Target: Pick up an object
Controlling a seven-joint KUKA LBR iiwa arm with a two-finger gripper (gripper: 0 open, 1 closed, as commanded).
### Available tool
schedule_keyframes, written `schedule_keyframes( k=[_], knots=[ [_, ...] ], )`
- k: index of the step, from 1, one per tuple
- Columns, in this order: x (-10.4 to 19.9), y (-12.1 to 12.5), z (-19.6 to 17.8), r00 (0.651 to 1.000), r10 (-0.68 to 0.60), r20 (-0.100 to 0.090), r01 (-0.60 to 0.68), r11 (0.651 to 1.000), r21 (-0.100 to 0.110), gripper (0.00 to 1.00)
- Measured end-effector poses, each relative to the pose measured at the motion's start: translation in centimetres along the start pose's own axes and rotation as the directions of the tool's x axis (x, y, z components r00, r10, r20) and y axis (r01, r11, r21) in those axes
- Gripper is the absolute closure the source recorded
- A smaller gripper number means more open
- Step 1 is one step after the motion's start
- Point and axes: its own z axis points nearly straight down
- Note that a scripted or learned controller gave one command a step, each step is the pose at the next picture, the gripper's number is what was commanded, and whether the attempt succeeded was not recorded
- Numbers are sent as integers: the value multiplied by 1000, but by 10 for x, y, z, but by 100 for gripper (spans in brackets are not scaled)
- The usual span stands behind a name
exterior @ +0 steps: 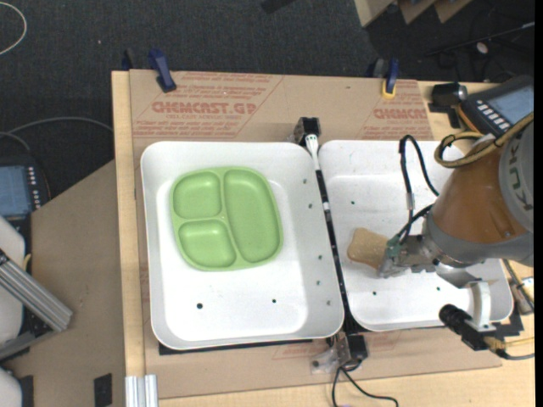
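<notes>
Touching claw (389, 259) tip, tan block (366, 248) in rt bin (373, 308); grip state unclear.

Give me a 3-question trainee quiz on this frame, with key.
1. True or false: the green plate lies in the left bin.
2. Which bin holds the tan block? A) left B) right
3. How many compartments does the plate have?

Key: 1 true. 2 B, the right bin, with the gripper at the block's right edge. 3 three.
</notes>
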Motion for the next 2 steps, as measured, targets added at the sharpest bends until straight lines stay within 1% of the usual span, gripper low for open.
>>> schedule_keyframes(
  k=[1, 2],
  knots=[
    [73, 7, -95, 1000, -11, -4, 11, 1000, -7, 100],
    [180, 1, -169, 1000, -14, -6, 14, 1000, -5, 100]
  ],
)
